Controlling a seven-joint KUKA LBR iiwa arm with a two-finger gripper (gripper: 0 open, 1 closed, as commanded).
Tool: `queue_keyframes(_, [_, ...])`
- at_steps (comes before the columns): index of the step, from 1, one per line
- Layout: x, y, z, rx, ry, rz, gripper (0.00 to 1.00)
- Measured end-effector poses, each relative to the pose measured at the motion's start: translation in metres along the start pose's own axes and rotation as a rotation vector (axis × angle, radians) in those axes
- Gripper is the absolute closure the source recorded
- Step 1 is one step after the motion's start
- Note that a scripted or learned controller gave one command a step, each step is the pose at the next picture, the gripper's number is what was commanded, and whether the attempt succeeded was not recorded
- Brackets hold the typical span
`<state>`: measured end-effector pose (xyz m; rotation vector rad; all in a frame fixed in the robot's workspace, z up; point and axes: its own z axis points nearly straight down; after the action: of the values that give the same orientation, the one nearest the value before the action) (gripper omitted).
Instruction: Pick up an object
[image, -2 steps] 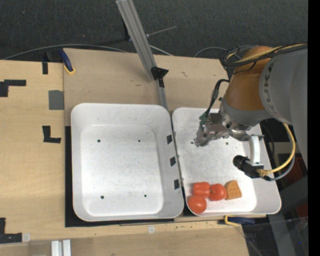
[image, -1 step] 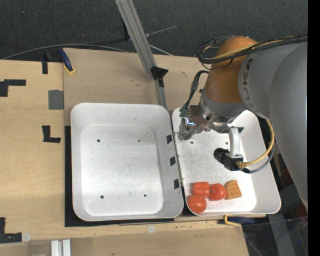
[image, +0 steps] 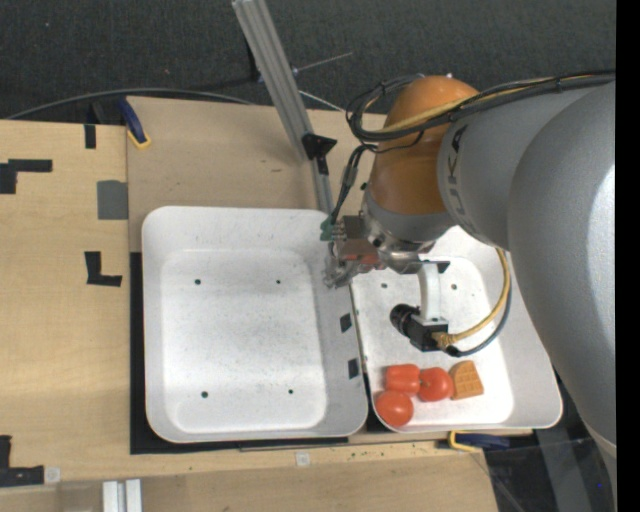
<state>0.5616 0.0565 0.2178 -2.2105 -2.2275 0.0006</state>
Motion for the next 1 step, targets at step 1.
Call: queue_keyframes(1, [0.0444, 0.0099, -0.0181, -0.003, 0.000, 0.001, 1.00])
